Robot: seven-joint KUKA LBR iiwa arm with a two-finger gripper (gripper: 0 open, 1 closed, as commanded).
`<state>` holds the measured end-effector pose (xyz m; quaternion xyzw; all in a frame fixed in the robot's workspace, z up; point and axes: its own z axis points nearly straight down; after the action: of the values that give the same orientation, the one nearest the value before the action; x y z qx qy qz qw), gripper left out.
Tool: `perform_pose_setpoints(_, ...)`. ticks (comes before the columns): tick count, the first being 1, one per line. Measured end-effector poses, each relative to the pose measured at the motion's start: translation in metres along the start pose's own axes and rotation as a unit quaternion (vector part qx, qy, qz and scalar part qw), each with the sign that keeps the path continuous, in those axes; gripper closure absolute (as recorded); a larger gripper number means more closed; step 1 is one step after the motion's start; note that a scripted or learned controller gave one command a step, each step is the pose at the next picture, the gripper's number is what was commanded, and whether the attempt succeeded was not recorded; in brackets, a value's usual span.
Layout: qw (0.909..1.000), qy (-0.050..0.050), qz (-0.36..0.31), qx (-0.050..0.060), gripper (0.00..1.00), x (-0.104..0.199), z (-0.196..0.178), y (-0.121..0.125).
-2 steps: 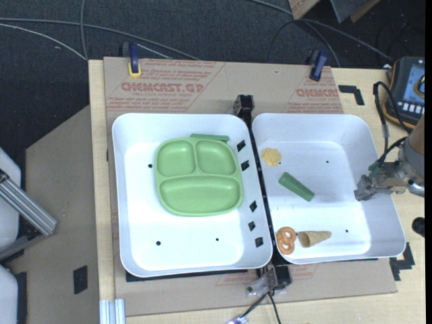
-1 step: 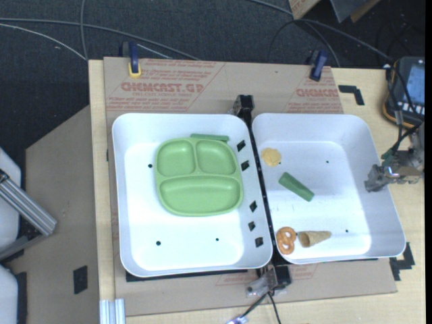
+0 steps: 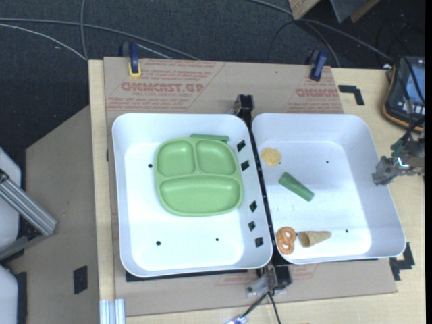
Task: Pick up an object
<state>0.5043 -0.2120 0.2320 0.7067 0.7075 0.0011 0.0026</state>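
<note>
Red "CHEMCAST GP" lettering on the brown board [image 3: 202, 79] behind the bins, partly repeated at right.

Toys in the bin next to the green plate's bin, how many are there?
4. A yellow round piece near the top left, a green block in the middle, a pretzel and a cone along the bottom edge.

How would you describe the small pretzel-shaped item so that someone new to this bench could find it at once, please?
Start at the right-hand shallow white bin and go to its near edge, by the black divider between the bins. There lies a small orange-brown pretzel-shaped piece, touching or nearly touching a tan cone-shaped piece. Unlike the cone, the green block and the yellow disc, it has loops with holes.
</note>
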Motion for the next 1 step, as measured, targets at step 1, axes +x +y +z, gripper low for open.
perform_pose_setpoints(1,1.0000,0.003,-0.002,0.004,1.00,0.0518,0.0094,-0.0073)
